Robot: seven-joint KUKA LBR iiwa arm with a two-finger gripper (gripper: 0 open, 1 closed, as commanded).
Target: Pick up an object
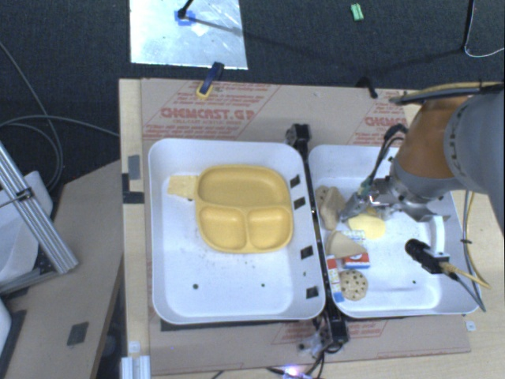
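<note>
Several small things crowd the 9 o'clock side of the right bin [398,294]. The hand [359,205] hangs over that cluster, toward 10 o'clock from the bin's middle. You cannot tell from this slant whether the hand is wide or narrow, and nothing shows held in it.

Your nearest candidates are a yellow lump [368,228] just at the hand's 5 o'clock and a beige chunk [328,202] at its 9 o'clock, close to the bin wall. The yellow lump looks the better bet, since it lies farther from that wall.

A pale wedge [345,245] sits just beside the lump at its 7 o'clock. Turn the hand's closing line so that neither side lands on the wedge; the bare floor at the lump's 3 o'clock gives you room. Centre over the lump, spread wide before you descend, and go low enough to grip below its widest part. It looks rounded and may squirt out, so close gently and lift straight up.
</note>
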